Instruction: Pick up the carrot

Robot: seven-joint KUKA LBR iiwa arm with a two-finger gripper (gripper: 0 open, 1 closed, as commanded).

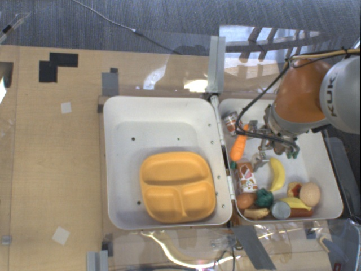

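Observation:
The carrot [238, 147] is a small orange piece with a slim tip. It lies in the right bin [331, 176], close against the bin's left wall. My gripper [264, 153] hangs low over the same bin, just to the right of the carrot. The view does not settle whether it touches the carrot. Above it rises the orange band of the wrist [299, 95].
Near the carrot lie a small can [230, 122], a printed carton [246, 178] and a banana [276, 174]. Several toy foods crowd the bin's front, among them a green piece [264, 196] and an egg [309, 195]. The left bin [121, 123] holds a yellow divided tray [177, 186].

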